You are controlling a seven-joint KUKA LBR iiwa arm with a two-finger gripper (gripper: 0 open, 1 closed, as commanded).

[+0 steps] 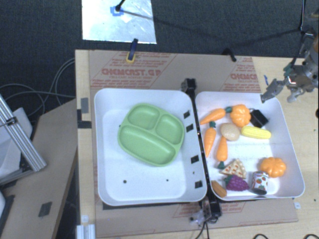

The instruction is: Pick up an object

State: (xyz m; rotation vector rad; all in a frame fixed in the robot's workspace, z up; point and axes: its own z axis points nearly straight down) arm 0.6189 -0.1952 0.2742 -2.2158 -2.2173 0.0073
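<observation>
Two white bins [149,193] on cardboard-covered bench [164,68], dark carpet [40,34] beyond, gripper [280,89] spread, holding nothing

The gripper [280,92] is grey metal, blocky at its body, with two slim grey fingers [267,93] splayed outward like short prongs. Small reddish spots mark its body. Above it the wrist looks grey with a tan patch, too blurred at the edge to detail.
</observation>
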